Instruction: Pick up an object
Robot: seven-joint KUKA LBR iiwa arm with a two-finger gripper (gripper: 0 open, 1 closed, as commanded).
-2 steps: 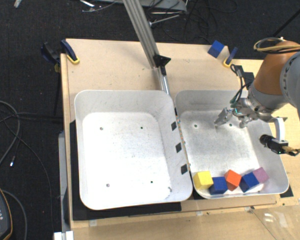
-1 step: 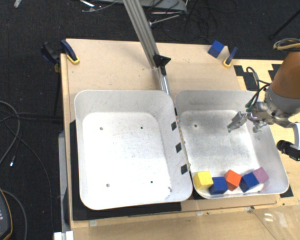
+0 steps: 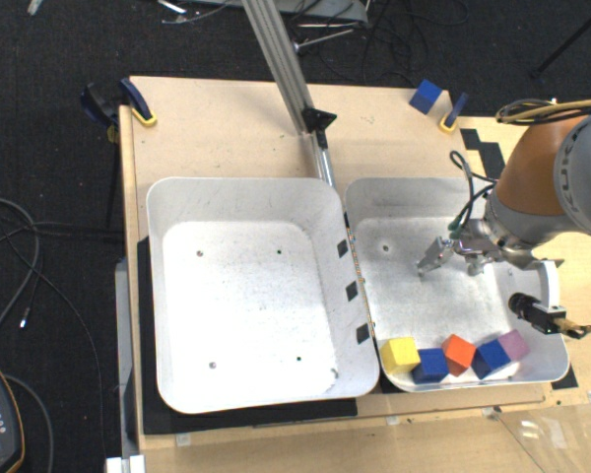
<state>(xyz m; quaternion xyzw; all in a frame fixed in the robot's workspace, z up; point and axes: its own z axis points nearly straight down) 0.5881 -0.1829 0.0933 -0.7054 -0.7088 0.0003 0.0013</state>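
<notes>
Claw (image 3: 451, 255) over bare floor of right bin (image 3: 404, 215), fingers spread, gripping nothing | yellow block (image 3: 400, 352), two blue blocks (image 3: 430, 365) (image 3: 492, 358), orange block (image 3: 460, 350), purple block (image 3: 514, 343) clustered along bin's near edge, apart from claw | left bin (image 3: 177, 205) on tabletop (image 3: 227, 126)

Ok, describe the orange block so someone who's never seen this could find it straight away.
Look at the right bin of the two white ones. Along its near edge sits a row of small blocks. The orange block is in the middle, between two blue blocks, the only orange one.
</notes>
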